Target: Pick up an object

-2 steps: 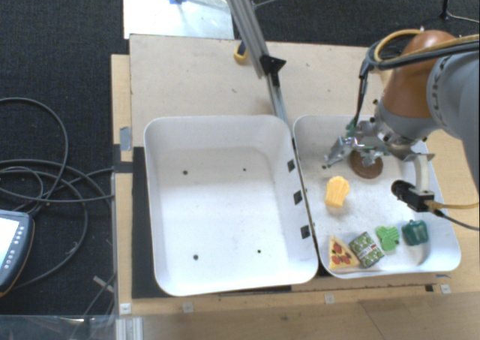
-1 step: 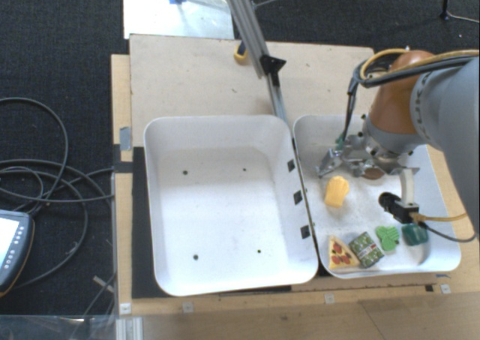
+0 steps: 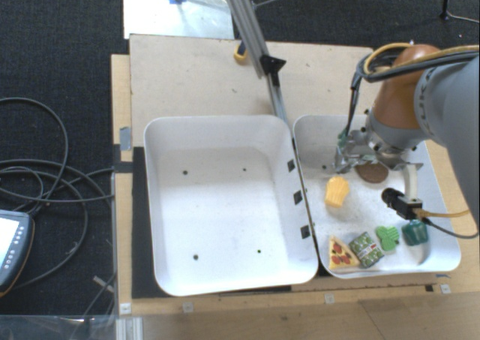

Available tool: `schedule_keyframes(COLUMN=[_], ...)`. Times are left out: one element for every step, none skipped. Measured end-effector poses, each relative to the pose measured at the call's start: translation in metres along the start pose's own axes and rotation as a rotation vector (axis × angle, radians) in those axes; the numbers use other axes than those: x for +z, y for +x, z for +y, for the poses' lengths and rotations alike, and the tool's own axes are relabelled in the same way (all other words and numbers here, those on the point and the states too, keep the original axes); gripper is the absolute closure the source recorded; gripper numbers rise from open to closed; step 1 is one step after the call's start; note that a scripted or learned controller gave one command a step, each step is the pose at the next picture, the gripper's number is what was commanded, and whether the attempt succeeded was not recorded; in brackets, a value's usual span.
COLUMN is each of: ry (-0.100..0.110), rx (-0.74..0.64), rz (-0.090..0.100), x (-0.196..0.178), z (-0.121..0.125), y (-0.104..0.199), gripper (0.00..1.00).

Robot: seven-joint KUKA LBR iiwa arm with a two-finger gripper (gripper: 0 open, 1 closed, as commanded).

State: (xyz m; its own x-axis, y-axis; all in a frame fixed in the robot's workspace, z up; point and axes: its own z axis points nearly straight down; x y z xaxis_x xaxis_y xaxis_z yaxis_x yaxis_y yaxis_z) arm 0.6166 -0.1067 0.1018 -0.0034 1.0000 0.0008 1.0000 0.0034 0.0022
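Note:
My gripper (image 3: 346, 161) hangs low in the right bin (image 3: 315, 132), near its back left part. A yellow corn-like piece (image 3: 337, 192) lies just below and in front of it, apart from it. Right beside the gripper on its right rests a brown round piece (image 3: 372, 173), partly covered by the wrist. Along the bin's front lie a pizza slice toy (image 3: 342, 254), a small green and red box (image 3: 366, 248), a bright green piece (image 3: 388, 237) and a dark green piece (image 3: 414, 233).
The left bin (image 3: 161, 136) stands wall to wall with the right one. A slanted metal pole (image 3: 251, 23) crosses over the back of the bench. A black plug and cable (image 3: 397, 202) hang from the arm over the right bin.

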Motion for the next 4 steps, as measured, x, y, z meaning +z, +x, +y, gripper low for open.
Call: schedule_keyframes(ry=[-0.004,-0.007,-0.003,0.001], rx=[0.002,-0.002,-0.002,-0.005], rz=[-0.002,-0.002,-0.001,0.000], x=[-0.048,-0.113,-0.136,-0.140], z=[0.001,0.002,0.003,-0.005], y=[-0.008,-0.006,-0.006,0.038], gripper=[1.00,1.00,1.00,1.00])
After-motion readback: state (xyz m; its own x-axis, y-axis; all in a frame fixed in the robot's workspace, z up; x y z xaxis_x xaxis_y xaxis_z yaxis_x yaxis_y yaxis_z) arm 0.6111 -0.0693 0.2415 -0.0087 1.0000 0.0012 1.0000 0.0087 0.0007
